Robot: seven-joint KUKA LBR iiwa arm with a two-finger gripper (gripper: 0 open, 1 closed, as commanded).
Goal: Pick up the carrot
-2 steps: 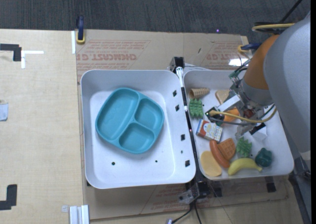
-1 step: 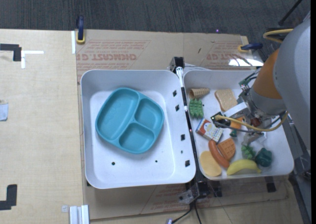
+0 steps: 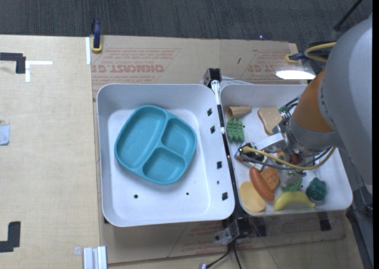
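Carrot (image 3: 260, 183) is seen lying flat in the right bin (image 3: 260, 92), in its near left part, slanted so that one end is turned to the far left and the other to the near right. A waffle (image 3: 272, 177) is touched along its right side, and a pale yellow disc (image 3: 251, 198) is met at its near side. Just right of these, a banana (image 3: 293, 201) is laid along the near wall, with a dark green toy (image 3: 317, 189) at the near right corner.

The gripper (image 3: 283, 156) is held low over the middle of the same bin, just beyond the carrot and waffle on the far side. It is covered from above by the grey wrist and orange band, so whether the jaws are spread or pressed together cannot be told. Nothing is seen gripped.

Farther off, bread (image 3: 270, 119) and a tan cone (image 3: 238, 111) are placed near the far wall, and a light green piece (image 3: 235, 130) is set beside the left wall.

In the left bin (image 3: 118, 202), a blue three-part plate (image 3: 156, 144) is set a little left of the middle.
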